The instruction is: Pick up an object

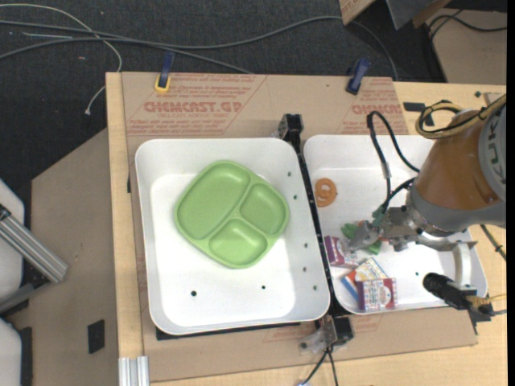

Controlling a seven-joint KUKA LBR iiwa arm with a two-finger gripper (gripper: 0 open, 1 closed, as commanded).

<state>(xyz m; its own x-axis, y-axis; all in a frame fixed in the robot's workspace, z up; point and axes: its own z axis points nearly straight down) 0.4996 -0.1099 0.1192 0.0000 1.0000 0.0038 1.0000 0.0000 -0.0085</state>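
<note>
My gripper [372, 233] hangs low in the right bin [354, 155], reaching in from the right under the orange wrist band. It sits directly over a small pile: a green item [352, 231], a purple-and-white packet [336, 252], a pink and white box [376, 293] and a red and blue piece [351, 281]. An orange ring-shaped thing [325, 191] lies apart toward the bin's far left. The view does not show anything held.
The left bin [161, 240] holds a green divided plate [232, 213], tilted diamond-wise. A black clamp [290, 125] sits between the bins at the far edge. Cables arc over the right bin's far side.
</note>
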